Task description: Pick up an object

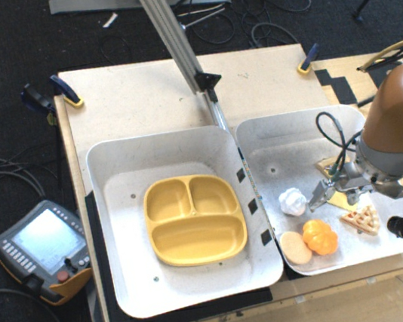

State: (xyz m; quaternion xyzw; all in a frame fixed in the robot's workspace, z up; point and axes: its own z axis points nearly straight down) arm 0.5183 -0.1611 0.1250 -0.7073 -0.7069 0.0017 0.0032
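— Scanning the right bin (291, 145): an orange round fruit-like piece (320, 237) at the near edge, touching a pale tan oval (295, 247) on its left; a waffle-patterned wedge (360, 219) just right of it; a crumpled white lump (292, 201) farther back.

— Largest first, then?

— Probably. Looks like hollow toy plastic: light, stiff, smooth, likely to roll or squirt out of a pinch. Best taken across the widest part, straight down, clear of the tan oval.

— And the gripper (327, 190)?

— Hovers low between white lump and wedge, just beyond the orange piece. Fingers seem spread, pinching nothing.

— Left bin (110, 210)?

— Bears a yellow divided tray (194, 219).
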